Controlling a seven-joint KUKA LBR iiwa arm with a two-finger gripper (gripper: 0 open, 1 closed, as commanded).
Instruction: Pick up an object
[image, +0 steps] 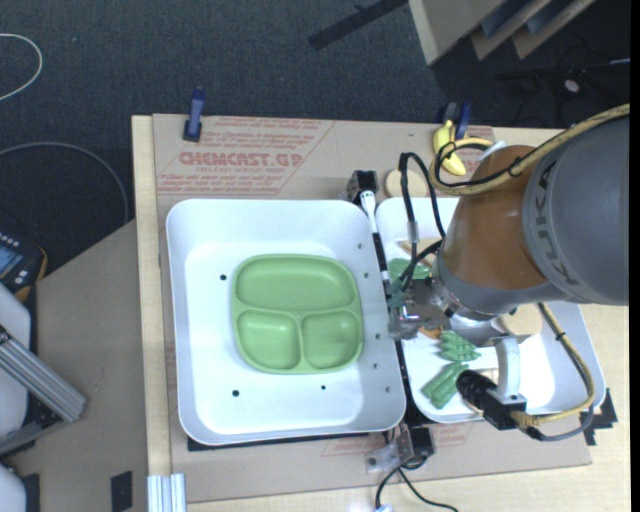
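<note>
A green divided plate (297, 311) lies in the middle of the left white bin (200, 300). In the right white bin (545, 375) I see green toy pieces: one near the front left (440, 384), one just behind it (458, 346), and a bit of green at the bin's left wall (399, 270). The grey and orange arm covers most of the right bin. The gripper (412, 312) is low over the right bin's left side, close to the divider between the bins; the wrist hides most of it.
A yellow object (452, 160) sits on the bench behind the right bin. A blue clamp (195, 113) stands at the bench's back left corner. Black cables run across the arm and along the right bin's front.
</note>
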